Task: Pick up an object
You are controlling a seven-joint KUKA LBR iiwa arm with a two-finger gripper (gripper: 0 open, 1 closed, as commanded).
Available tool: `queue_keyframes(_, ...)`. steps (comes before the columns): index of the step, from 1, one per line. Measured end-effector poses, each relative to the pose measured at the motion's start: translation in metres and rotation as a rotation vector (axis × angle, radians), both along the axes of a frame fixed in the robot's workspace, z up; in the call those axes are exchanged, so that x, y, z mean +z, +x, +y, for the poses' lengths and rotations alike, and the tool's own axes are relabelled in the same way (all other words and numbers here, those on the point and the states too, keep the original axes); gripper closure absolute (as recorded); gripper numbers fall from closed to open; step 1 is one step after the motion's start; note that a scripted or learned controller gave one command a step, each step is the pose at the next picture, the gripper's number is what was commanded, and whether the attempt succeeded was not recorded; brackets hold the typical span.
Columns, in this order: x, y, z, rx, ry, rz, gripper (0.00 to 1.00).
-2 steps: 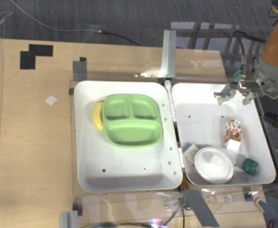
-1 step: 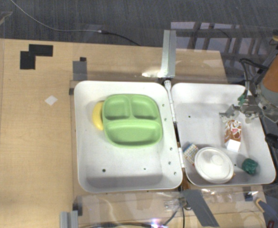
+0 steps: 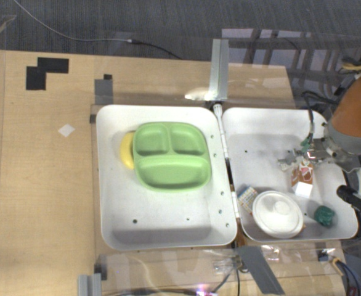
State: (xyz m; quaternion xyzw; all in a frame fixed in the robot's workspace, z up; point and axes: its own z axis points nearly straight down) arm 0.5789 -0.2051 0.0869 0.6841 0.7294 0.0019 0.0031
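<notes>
- Two shallow white bins sit side by side on the wooden table (image 3: 39,184); the left bin (image 3: 116,221) and the right bin (image 3: 254,128) meet at a narrow metal divider.
- In the left bin, a green sectioned plate (image 3: 170,155) lies toward the far side, with two small compartments at its far edge and one long compartment nearer.
- A yellow object (image 3: 126,151) pokes out from under the plate's left edge, touching it; most of it is hidden, so its shape is unclear.
- In the right bin, a white round bowl (image 3: 279,213) sits at the near side, close to the near wall.
- Just left of the bowl lies a small patterned packet (image 3: 246,195), beside the divider.
- A dark green small object (image 3: 324,215) rests in the near right corner, right of the bowl and apart from it.
- A brown and white packet (image 3: 303,176) lies toward the right of this bin, farther away than the bowl.
- The arm (image 3: 356,119), grey with an orange band, comes in from the right edge above the right bin.
- The gripper (image 3: 308,155) hangs right over the far end of the brown and white packet; how wide it stands cannot be told, as the wrist parts blur together.
- A grey metal piece (image 3: 286,161) shows just left of the gripper, near the bin floor.
</notes>
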Motion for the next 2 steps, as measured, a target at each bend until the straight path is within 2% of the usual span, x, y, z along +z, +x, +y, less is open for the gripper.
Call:
queue_keyframes(1,0.012,0.002,0.000,0.001,-0.002,-0.006,1.00)
queue_keyframes(2,0.107,0.003,0.072,-0.076,0.001,0.001,1.00)
